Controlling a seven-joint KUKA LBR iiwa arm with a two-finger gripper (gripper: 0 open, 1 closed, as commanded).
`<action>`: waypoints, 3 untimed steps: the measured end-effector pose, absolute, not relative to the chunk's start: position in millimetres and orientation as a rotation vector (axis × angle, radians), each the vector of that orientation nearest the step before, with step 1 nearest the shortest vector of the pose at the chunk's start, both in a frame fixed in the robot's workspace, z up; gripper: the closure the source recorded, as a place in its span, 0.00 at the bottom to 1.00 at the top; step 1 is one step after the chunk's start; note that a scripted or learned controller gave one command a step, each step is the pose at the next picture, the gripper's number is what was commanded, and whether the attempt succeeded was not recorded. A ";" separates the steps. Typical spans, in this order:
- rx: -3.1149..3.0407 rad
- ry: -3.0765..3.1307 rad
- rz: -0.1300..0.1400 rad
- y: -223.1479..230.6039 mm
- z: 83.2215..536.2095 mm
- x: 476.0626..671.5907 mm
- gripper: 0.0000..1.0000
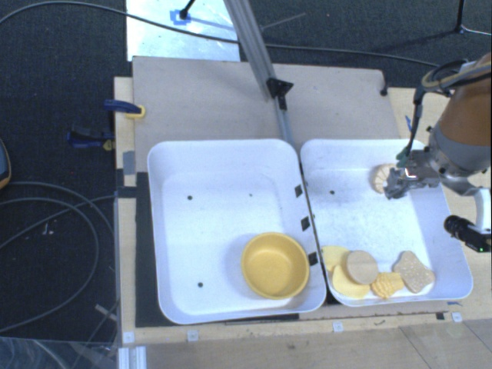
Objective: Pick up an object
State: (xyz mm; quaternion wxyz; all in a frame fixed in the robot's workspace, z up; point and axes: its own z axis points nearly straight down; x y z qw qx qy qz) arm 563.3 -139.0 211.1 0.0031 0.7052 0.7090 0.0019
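You see the gripper (398, 181) low in the right bin (361, 214), touching a pale, ridged round biscuit-like piece (380, 178) near its far wall, well beyond the smooth yellow bowl (275, 264) in the left bin (215, 206).

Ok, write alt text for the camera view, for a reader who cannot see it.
A grey robot arm reaches in from the right, its claw low in the right bin beside a small tan cookie-like piece. More tan and yellow toy food pieces cluster along that bin's near edge. The left bin holds a yellow bowl.
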 end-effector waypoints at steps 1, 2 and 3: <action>2.209 2.222 0.008 -138.2 275.1 561.9 1.00; 2.209 2.230 0.005 -99.2 270.1 582.7 1.00; 2.209 2.233 0.006 -39.3 260.0 603.1 1.00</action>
